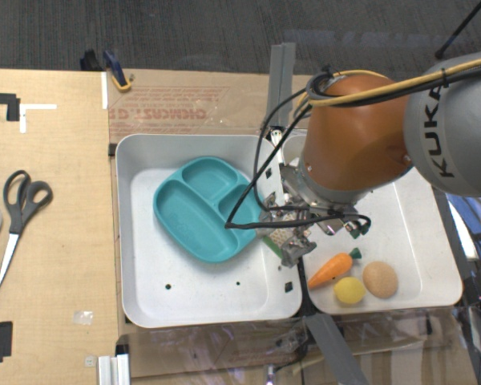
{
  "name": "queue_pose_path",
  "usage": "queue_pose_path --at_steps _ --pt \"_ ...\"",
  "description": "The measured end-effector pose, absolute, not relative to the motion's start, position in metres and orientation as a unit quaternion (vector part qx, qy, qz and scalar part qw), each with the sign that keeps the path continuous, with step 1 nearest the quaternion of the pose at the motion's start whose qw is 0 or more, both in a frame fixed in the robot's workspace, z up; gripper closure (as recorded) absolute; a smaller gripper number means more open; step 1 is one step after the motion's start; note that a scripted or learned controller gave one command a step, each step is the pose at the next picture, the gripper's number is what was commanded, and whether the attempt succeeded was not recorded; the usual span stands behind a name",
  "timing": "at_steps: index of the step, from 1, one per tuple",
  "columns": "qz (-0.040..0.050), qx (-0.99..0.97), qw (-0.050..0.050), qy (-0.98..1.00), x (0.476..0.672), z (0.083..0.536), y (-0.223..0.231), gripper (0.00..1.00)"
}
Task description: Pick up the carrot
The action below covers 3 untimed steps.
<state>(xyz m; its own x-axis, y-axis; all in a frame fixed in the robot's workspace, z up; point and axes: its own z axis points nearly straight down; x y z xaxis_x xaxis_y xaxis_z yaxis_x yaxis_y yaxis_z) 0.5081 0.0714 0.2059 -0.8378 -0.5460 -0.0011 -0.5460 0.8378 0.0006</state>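
**Carrot Lying Loose in Right Bin, Arm Hanging Over the Divide**

Looming closest to the lens, blocking much of the right bin [433, 291]: the grey arm [453, 127] with its orange band [357, 131], reaching in from the right. Trailing black cables down across the wrist. Hanging below it, over the seam between the two bins, just left of the carrot: the gripper [293, 247]. Cannot tell whether clenched or released — fingertips lost in clutter and cable. Nothing seen between them.

Sitting in the right bin, near its front edge:
- carrot [330, 269], orange with a green top, lying tilted, green end pointing up-right, apart from the gripper
- yellow lemon-like fruit [350, 290], just below the carrot, nearly touching
- tan egg-shaped item [380, 280], just beside the yellow fruit on its right

Sitting in the left bin [144, 295]: a teal divided tray [200, 207], tilted, its right corner passing under the cables.

Lying outside the bins, on the wooden bench [56, 255] at far left: scissors [18, 215] with grey handles.
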Motion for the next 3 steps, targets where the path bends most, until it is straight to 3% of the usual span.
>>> queue_pose_path --at_steps 1,2,3 --pt "0.0003 -0.247 0.001 0.969 0.493 0.192 0.016 1.0" --pt "0.0004 -0.27 0.002 0.963 0.489 0.208 0.059 1.0" --pt "0.0002 -0.277 0.001 0.961 0.508 0.191 -0.073 1.0"
